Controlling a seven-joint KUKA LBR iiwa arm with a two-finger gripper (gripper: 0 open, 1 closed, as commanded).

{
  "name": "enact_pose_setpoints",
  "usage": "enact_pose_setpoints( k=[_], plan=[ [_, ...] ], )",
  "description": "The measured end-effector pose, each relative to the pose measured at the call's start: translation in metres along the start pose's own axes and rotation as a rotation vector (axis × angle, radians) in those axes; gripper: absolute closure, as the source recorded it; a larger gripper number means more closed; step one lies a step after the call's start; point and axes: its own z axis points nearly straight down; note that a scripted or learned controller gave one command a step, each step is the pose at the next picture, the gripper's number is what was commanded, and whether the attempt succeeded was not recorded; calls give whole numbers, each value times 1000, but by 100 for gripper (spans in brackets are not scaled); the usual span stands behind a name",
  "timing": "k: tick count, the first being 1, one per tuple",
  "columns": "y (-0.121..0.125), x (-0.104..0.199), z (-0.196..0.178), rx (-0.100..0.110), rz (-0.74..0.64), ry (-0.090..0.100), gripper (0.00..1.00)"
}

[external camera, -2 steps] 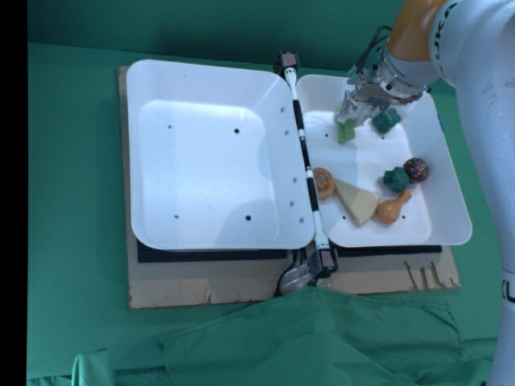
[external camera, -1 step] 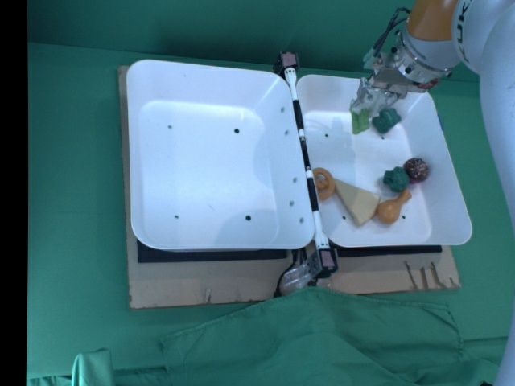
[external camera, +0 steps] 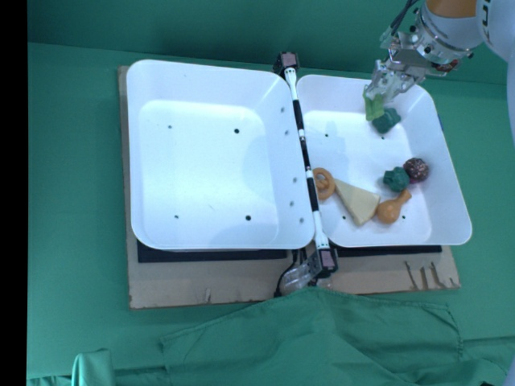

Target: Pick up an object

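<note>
Tool [external camera: 381, 96] sits over right bin's [external camera: 451, 215] far corner, fingers closed on light-green piece [external camera: 373, 107], w/ dark-green broccoli [external camera: 387, 120] beside. Grasp looks made; lift not yet done, I'd judge.

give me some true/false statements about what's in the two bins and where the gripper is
1. The yellow cheese wedge lies in the right white bin. True.
2. The brown pretzel lies in the left white bin. False: it lies in the right bin, beside the wedge.
3. The gripper is over the right bin's far part, at a green broccoli piece. True.
4. The orange pear-shaped toy sits on the green cloth. False: it is inside the right bin.
</note>
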Motion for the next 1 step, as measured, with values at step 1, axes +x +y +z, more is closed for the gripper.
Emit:
enact_pose_setpoints(
  k=[1],
  plan=[
    [-6, 0, -64, -1, 12, 0, 100]
  ],
)
